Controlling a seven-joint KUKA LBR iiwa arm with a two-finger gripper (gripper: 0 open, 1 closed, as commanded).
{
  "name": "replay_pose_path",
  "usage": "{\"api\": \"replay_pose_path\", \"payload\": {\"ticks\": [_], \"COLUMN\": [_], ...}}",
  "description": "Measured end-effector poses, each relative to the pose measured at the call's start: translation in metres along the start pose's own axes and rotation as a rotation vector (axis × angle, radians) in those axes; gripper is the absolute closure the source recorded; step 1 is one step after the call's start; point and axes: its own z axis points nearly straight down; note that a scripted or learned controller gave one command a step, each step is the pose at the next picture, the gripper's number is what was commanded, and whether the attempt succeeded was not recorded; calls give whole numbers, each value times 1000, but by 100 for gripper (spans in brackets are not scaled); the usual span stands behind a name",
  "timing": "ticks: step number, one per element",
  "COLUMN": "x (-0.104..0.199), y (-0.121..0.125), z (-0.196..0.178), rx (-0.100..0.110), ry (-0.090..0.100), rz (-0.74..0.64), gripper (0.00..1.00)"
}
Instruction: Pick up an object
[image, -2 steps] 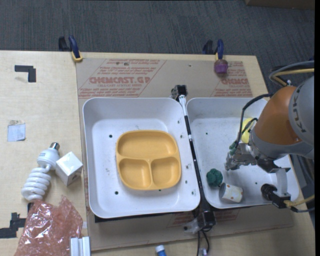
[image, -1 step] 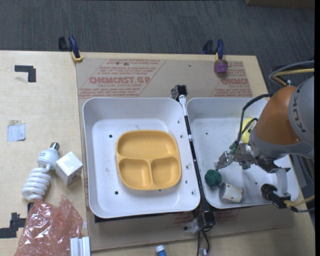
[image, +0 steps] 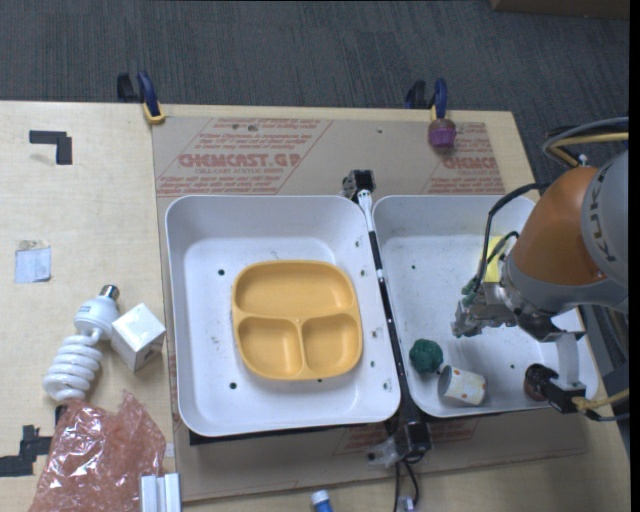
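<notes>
End effector (image: 472, 318) hangs over the right bin (image: 420, 225); its opening cannot be told; green ball (image: 427, 355) lies at seven o'clock, apart; nothing visibly gripped.

A spiral light bulb (image: 77, 352) lies on the pale desk (image: 80, 230) left of the bins, its base touching a small white cube (image: 138, 335). Crumpled pinkish plastic wrap (image: 100, 455) sits near the desk's front edge, just below the bulb. Two blue-handled clamps (image: 148, 97) (image: 437, 96) grip the far edge of a brown printed board (image: 250, 155) under the bins, a purple knob (image: 442, 132) just below the right one. Grey carpet (image: 300, 45) lies beyond.
</notes>
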Motion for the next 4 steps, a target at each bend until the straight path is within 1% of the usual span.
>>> {"api": "replay_pose_path", "payload": {"ticks": [1, 2, 3, 4], "x": [0, 19, 19, 84], "y": [0, -36, -34, -34], "z": [0, 17, 7, -81], "rx": [0, 4, 1, 2], "ry": [0, 2, 1, 1], "rz": [0, -1, 1, -4], "gripper": [0, 0, 100, 100]}}
